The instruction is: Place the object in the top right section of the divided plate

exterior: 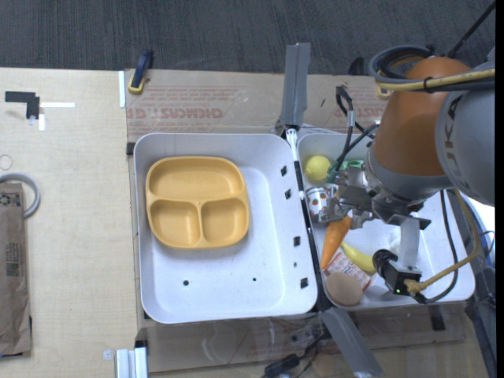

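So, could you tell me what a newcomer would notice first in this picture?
Probably the yellow divided plate, lying in the left bin with nothing in its sections. Next, the grey and orange arm looming over the right bin, where a carrot, a lemon and a banana lie crowded together.

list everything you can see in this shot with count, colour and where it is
divided plate: 1, yellow-orange, upper left of the left bin, three sections
left bin: 1, white, middle of the bench
right bin: 1, white, beside the left bin, under the arm
lemon: 1, yellow, top left of the right bin
carrot: 1, orange, left side of the right bin, lying at a slant
banana: 1, yellow, just right of the carrot's lower end
round brown object: 1, tan, bottom left of the right bin
small can-like object: 1, white and red, below the lemon
arm: 1, grey with orange band, over the right bin
gripper: 1, metallic, low above the carrot
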### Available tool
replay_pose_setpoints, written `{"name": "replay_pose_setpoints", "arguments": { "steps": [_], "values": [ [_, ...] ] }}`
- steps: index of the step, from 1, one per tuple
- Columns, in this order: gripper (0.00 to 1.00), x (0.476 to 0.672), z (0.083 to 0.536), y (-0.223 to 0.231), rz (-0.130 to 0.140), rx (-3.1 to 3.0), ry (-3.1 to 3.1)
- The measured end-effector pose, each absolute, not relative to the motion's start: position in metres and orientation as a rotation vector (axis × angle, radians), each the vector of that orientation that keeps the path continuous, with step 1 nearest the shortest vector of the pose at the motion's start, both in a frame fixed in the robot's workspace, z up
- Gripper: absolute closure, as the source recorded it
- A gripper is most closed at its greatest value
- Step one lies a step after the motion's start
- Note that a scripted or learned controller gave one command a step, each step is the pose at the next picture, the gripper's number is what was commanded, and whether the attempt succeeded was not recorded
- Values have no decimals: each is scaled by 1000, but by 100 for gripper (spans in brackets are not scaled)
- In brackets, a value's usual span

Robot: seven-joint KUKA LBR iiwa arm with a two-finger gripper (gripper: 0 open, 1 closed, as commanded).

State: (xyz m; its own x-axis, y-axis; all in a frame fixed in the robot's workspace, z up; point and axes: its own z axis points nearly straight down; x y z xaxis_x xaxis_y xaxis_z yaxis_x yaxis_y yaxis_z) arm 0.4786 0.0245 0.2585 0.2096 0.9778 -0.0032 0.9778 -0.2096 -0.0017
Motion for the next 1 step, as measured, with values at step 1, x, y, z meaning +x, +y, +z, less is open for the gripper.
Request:
{"name": "replay_pose_setpoints", "arguments": {
  "steps": [1],
  "values": [
    [100,478,279,19,-8,2781,1459]
  ]
}}
